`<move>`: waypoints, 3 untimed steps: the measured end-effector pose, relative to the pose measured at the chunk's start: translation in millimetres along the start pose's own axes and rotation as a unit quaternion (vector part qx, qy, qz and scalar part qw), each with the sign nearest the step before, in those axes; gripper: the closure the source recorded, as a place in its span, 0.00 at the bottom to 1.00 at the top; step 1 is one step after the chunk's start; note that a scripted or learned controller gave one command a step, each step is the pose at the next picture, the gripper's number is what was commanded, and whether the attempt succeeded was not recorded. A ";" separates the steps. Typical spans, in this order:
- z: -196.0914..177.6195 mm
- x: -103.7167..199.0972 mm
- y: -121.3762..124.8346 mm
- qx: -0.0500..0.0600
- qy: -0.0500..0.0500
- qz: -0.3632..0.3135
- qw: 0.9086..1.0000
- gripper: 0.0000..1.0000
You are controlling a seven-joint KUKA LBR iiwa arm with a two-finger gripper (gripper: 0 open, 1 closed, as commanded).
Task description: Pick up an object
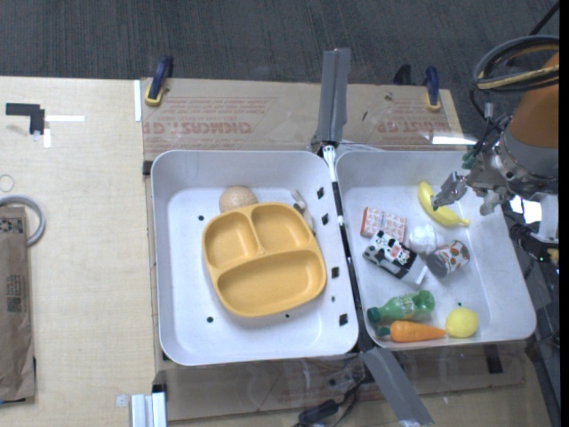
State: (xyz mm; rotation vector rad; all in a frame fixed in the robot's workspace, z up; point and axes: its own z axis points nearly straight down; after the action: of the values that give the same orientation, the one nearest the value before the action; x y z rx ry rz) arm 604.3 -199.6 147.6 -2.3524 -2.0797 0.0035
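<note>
Camera view: pale wooden bench (80,265) over dark floor, cardboard sheet clamped under two shallow white bins. Left bin (164,265) carries a yellow three-compartment plastic plate (264,258) with a tan ball (237,197) touching its far rim. Right bin (502,314) gathers the pickable clutter: curved yellow toy banana (439,205), patterned card box (382,224), green bottle (402,308), orange carrot (416,332), yellow ball (461,323). Gripper (468,192) hangs over the banana at the far right corner, fingers spread, nothing between them; banana looks like the likely target.
</note>
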 end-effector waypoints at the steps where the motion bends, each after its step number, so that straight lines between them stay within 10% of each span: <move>1: 51.4 8.0 -2.3 -0.005 -0.002 -0.033 0.999 0.00; 2: 40.8 6.8 -1.3 -0.007 -0.003 -0.033 0.999 1.00; 3: -39.1 57.4 8.4 -0.002 -0.001 -0.186 0.982 1.00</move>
State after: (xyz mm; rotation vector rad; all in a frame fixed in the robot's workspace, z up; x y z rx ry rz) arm 619.8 -143.7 186.6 -1.9267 -2.4851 0.0005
